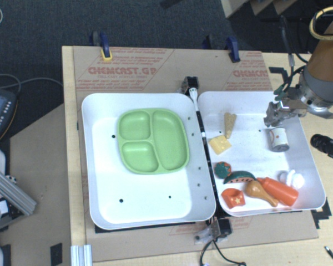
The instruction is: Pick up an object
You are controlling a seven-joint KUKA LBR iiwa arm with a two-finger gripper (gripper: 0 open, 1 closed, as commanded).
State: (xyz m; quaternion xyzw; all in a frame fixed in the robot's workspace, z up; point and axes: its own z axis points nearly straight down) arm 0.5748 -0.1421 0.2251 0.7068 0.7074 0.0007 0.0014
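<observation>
two shallow white bins (100,204) sit on the tabletop, the right one holding a small silver-grey cylinder (278,139) just below the pincer (275,115), whose grip i cannot tell.

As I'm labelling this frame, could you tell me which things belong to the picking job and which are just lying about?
Job: gripper; silver can just below it; cheese wedge, carrot, drumstick in the right bin.

Lying about: green divided plate in the left bin; blue clamps.
</observation>
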